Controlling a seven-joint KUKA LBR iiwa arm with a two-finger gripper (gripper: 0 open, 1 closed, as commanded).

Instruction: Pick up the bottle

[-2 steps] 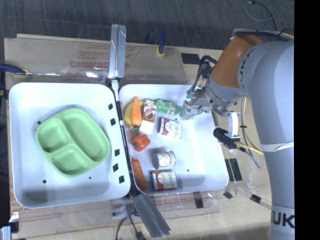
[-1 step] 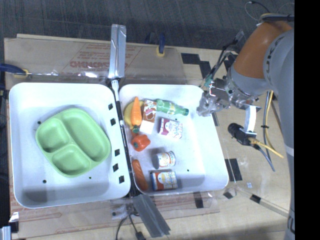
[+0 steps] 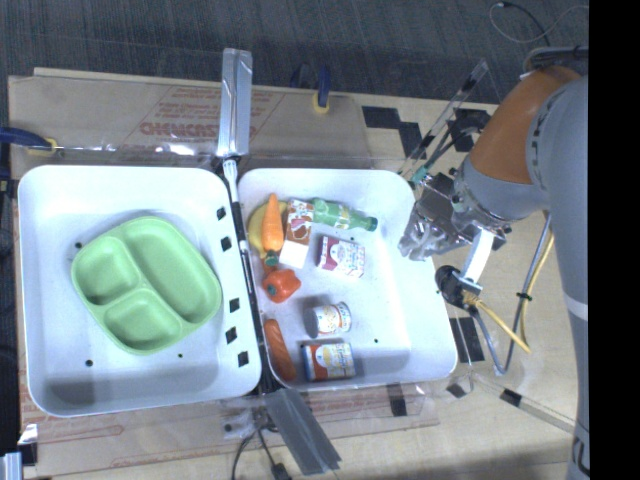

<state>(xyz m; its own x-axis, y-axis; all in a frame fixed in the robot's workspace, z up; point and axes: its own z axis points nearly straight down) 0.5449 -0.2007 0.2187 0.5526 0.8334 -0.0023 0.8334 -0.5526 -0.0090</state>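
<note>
The bench carries two shallow white bins side by side, and the gripper (image 3: pixel 418 236) hangs over the right bin (image 3: pixel 400 313) at its three o'clock rim, probably staged for a reach; whether it is apart or together I cannot tell. The bottle (image 3: pixel 333 214) lies on its side toward twelve o'clock among cans and toy food, while the left bin (image 3: pixel 60 368) holds a green divided plate (image 3: pixel 146 283).

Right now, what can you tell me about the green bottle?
The bottle is green with a red and white label. It looks like plastic. It lies on its side near the back of the right bin, its label end touching a small white box beside the banana. The gripper hangs apart from it.
</note>
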